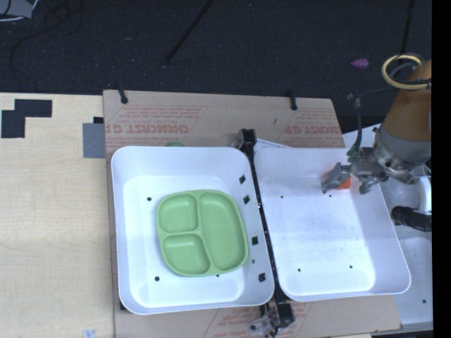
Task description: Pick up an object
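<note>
I have the claw (350, 177) low over the right bin (331, 273), close to that bin's far right corner, with the arm (409, 118) coming in from the right, its orange band just above the wrist. Its fingers (332, 183) are grey and point toward the left. A small orange-red thing (342, 184) sits right at the fingertips, partly hidden by them; it looks to lie between the fingers, but I cannot tell whether they pinch it or only straddle it, and I cannot tell how wide the claw stands. I cannot make out what that thing is beyond its colour.

Left of the claw, across the black divider (255, 217) where the two bins meet, is the left bin (134, 287). A green plate (202, 232) with three compartments lies flat in its middle, well apart from the claw. A bit of something green (174, 144) peeks out just beyond that bin's far rim.

Both bins rest on a cardboard sheet (211, 122) with red print, which runs behind the claw and off to its left. Farther left is the pale wooden bench (49, 224). Behind the claw, past the arm, a yellow ring (402, 70) shows near the orange band, and a small purple bit (360, 64) lies on the dark floor (211, 34).
</note>
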`<state>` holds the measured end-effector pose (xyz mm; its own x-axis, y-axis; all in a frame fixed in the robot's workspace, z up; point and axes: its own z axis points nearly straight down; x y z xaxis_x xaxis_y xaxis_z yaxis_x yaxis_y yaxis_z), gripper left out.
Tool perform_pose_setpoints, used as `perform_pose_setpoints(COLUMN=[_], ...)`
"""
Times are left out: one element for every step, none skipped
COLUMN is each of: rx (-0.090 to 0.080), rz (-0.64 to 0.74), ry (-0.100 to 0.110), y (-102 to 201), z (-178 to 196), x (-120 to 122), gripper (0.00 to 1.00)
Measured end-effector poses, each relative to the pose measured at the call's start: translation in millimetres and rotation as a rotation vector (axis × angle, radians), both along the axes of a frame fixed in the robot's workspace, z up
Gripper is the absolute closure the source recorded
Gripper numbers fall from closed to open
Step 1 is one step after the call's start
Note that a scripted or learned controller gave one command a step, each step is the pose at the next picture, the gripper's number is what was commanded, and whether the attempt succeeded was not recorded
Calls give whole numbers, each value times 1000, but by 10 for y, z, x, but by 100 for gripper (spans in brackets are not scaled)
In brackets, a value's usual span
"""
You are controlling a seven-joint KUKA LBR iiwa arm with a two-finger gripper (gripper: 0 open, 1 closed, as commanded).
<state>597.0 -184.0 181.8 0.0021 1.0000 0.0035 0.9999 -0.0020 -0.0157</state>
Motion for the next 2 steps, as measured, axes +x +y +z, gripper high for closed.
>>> perform_pose_setpoints(rx=[-2,-2], rz=[2,2], ry=[-13,-10], y=[-1,-90], z=[80,-478], x=[32,-3], gripper=[0,0])
